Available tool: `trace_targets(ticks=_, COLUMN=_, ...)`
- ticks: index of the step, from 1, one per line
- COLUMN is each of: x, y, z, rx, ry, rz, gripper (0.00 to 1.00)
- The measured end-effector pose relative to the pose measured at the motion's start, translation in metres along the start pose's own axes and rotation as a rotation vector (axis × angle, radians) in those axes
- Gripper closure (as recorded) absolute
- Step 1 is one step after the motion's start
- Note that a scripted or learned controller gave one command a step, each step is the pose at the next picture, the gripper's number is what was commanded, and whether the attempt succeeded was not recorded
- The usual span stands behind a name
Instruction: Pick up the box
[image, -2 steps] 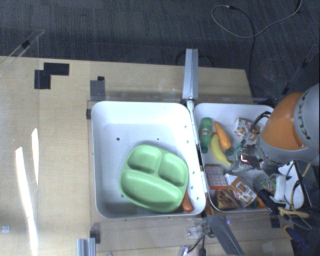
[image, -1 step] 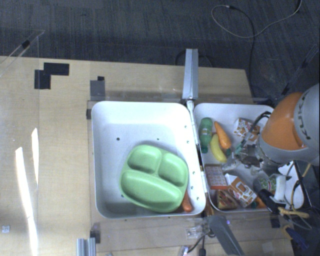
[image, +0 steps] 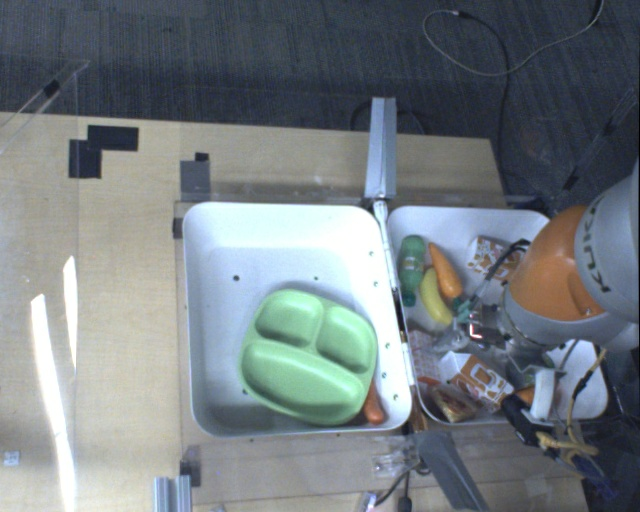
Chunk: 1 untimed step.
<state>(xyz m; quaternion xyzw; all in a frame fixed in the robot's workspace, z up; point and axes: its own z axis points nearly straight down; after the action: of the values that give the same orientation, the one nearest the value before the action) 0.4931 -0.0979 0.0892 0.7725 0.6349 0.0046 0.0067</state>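
Note:
A small orange-and-white printed box (image: 480, 381) lies near the front of the right bin (image: 455, 219). A second printed box (image: 488, 256) rests at the back of the same bin, partly behind the arm. My gripper (image: 476, 326) hangs low over the middle of the right bin, just behind the front box and below the orange wrist band (image: 552, 272). The arm's body hides its tips, and I see nothing held.
In the right bin a green bottle (image: 411, 258), a banana (image: 433, 298) and a carrot (image: 446, 270) lie at the left, with a brown item (image: 452, 403) at the front. The left bin (image: 210, 300) holds a green divided plate (image: 308, 354) and an orange piece (image: 373, 408).

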Motion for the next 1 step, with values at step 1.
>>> trace_targets(ticks=1, x=0.0001, y=0.0000, z=0.0001, rx=0.000, ry=0.000, rz=0.001, gripper=0.00)
